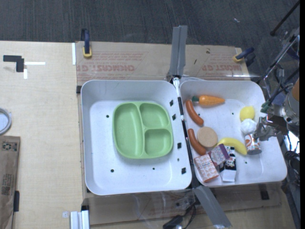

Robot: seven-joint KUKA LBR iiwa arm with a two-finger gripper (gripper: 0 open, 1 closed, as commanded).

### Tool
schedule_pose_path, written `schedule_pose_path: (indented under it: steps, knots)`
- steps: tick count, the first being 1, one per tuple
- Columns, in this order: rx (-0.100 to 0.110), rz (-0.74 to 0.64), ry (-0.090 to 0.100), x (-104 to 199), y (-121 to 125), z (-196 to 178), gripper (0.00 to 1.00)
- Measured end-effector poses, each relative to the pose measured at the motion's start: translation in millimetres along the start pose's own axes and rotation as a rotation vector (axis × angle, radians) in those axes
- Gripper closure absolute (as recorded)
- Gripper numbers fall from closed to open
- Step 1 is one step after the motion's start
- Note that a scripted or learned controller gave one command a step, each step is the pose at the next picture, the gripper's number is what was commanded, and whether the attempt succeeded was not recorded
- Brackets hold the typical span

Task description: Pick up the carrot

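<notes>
Orange plastic, the carrot lies at the right bin's far edge, likely light, stiff and slick; its thick middle suits grasping. The gripper's grasp state cannot be told.

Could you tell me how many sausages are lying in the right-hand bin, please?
2. One sausage lies near the bin's left wall, just below the carrot. The other sausage lies further down that wall, partly tucked under the round brown patty. More could be hidden beneath the clutter.
</notes>
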State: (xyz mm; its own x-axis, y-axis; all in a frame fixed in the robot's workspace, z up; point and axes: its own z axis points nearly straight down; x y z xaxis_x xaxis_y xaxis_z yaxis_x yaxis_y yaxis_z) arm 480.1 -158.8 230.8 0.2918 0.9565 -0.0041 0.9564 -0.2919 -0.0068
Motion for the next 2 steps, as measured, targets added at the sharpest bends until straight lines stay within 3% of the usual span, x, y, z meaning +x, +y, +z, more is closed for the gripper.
schedule_pose_path:
  steps: [2]
  knots:
    - [0.005,-0.005,-0.003,-0.7,1.1,-15.8,1.00]
